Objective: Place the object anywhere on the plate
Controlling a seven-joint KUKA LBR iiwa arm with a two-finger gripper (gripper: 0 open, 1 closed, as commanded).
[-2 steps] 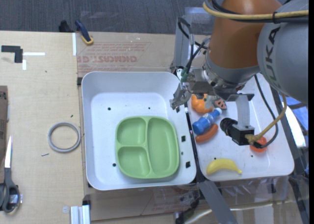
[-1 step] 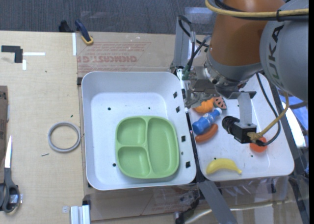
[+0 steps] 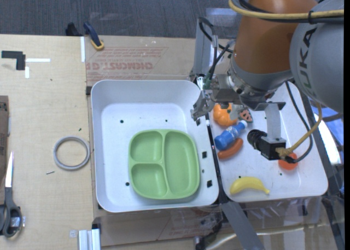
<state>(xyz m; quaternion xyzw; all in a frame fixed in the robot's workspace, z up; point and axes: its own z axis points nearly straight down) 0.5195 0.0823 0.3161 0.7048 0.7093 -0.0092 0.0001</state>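
Camera view: cardboard (image 3: 131, 60) print reads mirrored, partly "CHEMICAL".

On the bench to my far side lies a tape ring (image 3: 71, 152), with scissors (image 3: 10, 210) near the lower edge. A blue clamp (image 3: 94, 36) sits by the cardboard sheet (image 3: 136, 60) behind the bins, and black tape (image 3: 15, 57) marks the wood.
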